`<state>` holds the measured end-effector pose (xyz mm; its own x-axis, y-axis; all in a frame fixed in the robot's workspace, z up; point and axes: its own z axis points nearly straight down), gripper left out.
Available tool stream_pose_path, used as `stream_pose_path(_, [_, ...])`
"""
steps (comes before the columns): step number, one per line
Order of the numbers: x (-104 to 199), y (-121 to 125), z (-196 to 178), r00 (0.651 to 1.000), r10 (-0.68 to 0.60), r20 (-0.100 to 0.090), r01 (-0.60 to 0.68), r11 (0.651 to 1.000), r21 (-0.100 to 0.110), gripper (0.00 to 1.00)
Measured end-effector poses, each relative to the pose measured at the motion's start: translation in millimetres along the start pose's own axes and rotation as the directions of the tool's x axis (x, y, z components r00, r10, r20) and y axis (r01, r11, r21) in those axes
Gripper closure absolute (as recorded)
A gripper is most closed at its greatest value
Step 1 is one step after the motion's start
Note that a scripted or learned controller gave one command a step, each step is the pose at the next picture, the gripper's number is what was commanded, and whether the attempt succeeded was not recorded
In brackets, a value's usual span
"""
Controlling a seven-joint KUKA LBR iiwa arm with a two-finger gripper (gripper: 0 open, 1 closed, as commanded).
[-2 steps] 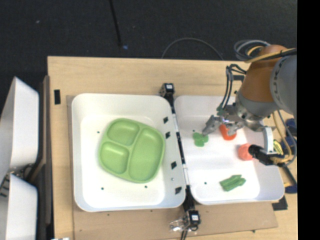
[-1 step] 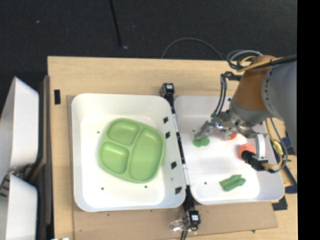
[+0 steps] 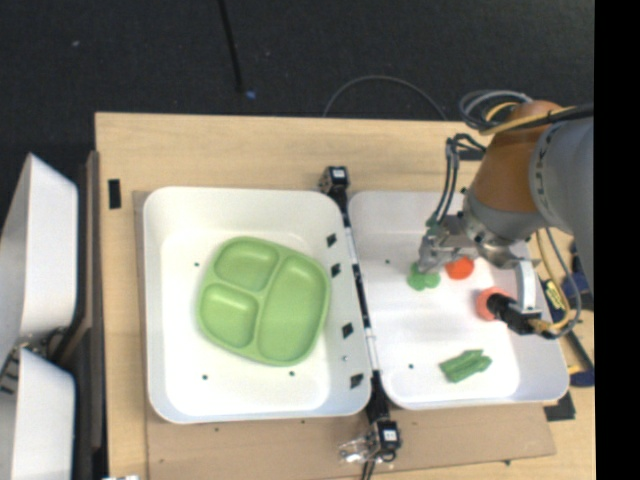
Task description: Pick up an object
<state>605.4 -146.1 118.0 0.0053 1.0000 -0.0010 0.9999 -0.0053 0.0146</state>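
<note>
Pale wood bench carries two white bins; right of centre, the gripper (image 3: 432, 260) sits over a small green piece (image 3: 423, 279), grip unclear. It looks light, rigid, smooth; pinch its sides.

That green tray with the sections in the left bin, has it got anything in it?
Empty. The green divided plate lies flat in the left bin, and all three of its compartments show bare green plastic, with nothing resting in them.
</note>
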Motion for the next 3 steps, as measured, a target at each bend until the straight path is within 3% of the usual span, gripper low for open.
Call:
stream_pose_path(1, [-4.5,-7.7,-54.8,1.0,0.001,0.001,-0.001,1.0,0.009,1.0])
stream_pose_path(2, [-9.8,4.0,-112.4,1.0,-0.008,0.002,0.008,1.0,0.006,1.0])
stream_pose_path(3, [-11.0,5.3,-136.1,1.0,-0.008,0.0,0.008,1.0,0.011,1.0])
